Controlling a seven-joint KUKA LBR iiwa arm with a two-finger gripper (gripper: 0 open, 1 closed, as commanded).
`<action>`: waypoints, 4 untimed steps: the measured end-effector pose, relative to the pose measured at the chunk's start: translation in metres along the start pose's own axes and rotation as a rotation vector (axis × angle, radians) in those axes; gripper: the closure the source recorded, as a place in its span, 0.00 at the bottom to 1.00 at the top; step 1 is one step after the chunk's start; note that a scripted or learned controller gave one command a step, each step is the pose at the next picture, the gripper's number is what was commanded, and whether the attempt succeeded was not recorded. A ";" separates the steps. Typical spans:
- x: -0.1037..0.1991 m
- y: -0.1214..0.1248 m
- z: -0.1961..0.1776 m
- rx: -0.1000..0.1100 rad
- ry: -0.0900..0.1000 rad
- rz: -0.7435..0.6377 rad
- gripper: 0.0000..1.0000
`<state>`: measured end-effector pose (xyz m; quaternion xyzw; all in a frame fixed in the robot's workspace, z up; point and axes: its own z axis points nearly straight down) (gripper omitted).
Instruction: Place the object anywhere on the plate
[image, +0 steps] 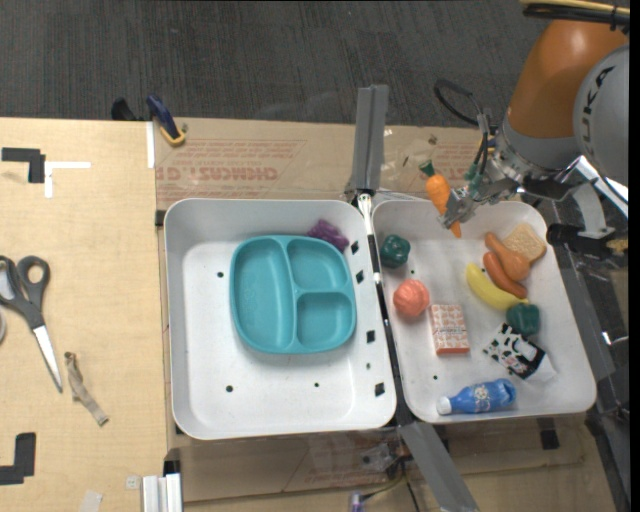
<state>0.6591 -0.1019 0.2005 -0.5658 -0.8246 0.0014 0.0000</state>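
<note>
One gripper (458, 212) clenched on carrot (439, 194) between its jaws, teal plate (294, 295) well left of jaws

Cardboard sheet (250, 165): red print, upside-down, illegible.

light: bright, even | shadows: soft | glare: mild on white bins (190, 300) | focus: fairly sharp

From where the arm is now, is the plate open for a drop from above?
Probably yes. The plate lies flat in the left bin with its three compartments bare. A purple item sits beside its far rim, not on it. The gripper hangs over the right bin's far edge, by a carrot.
</note>
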 end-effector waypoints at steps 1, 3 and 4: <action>0.033 0.013 0.009 -0.003 0.000 -0.531 1.00; 0.104 -0.019 -0.036 -0.005 -0.002 -1.031 1.00; 0.104 -0.019 -0.036 -0.005 -0.002 -1.031 0.00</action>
